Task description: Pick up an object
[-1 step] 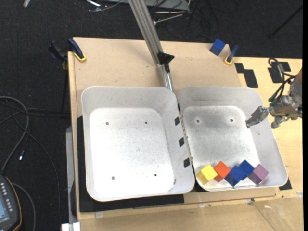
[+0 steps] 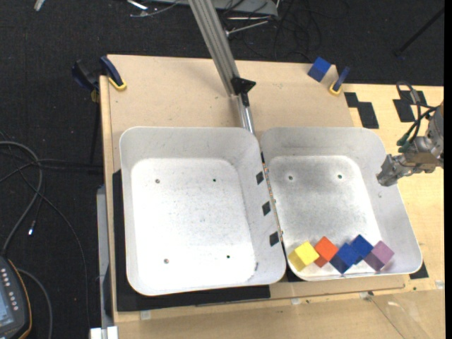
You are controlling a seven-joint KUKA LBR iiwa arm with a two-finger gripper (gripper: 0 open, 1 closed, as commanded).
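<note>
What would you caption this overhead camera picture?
Gripper at the right bin's edge, four coloured blocks clustered in its near corner.

Gripper (image 2: 390, 172) over rt bin's (image 2: 311, 147) rt edge, yellow (image 2: 304, 255), orange (image 2: 325, 248), blue (image 2: 352, 251), purple (image 2: 380, 255) cubes at front.

we're looking down into a robotics lab: a plywood bench (image 2: 183, 90) on dark carpet (image 2: 42, 41), clamps at its corners, two white bins (image 2: 187, 141) side by side. loose cables (image 2: 28, 189) snake at nine o'clock, a metal stand (image 2: 215, 34) leans in from twelve, black marker squares (image 2: 364, 108) at two.
</note>
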